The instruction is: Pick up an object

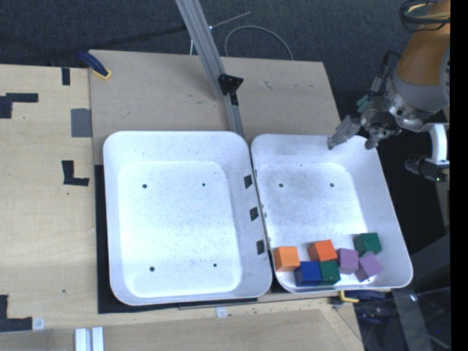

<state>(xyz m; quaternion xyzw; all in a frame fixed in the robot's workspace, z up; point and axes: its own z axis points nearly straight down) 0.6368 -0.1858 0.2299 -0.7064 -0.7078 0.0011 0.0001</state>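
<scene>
Two shallow white plastic bins side by side on light wooden table (44,196). Right bin (380,196) is landmark.
Small cubes clustered along right bin's near edge: orange cube (287,257), second orange cube (322,251), blue cube (310,272), green cube (330,271), two purple cubes (349,259) (371,267), dark green cube (367,242).
Left bin (175,218) touches right bin's left side.
Grey arm's two-finger hand (354,140) over right bin's far right corner, fingers spread, nothing between them.
Slanted grey metal pole (201,35) beyond right bin's far left corner.
</scene>
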